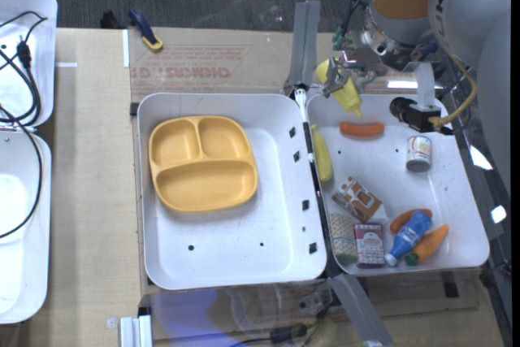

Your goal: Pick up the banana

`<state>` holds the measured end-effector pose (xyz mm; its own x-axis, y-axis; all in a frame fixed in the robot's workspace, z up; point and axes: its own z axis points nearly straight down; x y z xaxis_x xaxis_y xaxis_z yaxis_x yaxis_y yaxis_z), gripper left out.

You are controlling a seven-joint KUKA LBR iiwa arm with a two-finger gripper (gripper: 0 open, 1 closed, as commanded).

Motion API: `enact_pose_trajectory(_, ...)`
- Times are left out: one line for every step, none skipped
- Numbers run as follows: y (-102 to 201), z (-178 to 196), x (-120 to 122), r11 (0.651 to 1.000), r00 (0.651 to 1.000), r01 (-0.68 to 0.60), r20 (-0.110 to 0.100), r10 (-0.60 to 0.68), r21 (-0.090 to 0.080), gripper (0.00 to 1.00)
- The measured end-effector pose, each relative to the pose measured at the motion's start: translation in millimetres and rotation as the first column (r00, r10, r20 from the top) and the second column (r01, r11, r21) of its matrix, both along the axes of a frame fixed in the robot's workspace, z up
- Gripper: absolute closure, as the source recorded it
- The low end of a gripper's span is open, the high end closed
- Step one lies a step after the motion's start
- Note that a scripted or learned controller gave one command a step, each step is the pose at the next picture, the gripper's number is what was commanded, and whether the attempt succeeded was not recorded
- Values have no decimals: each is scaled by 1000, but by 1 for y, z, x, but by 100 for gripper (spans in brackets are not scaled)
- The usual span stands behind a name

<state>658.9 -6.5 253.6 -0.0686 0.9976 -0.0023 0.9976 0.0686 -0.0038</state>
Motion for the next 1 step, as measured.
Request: enact_pose_trajectory(104,5,-8,999,999,-39,-1,39,0,100)
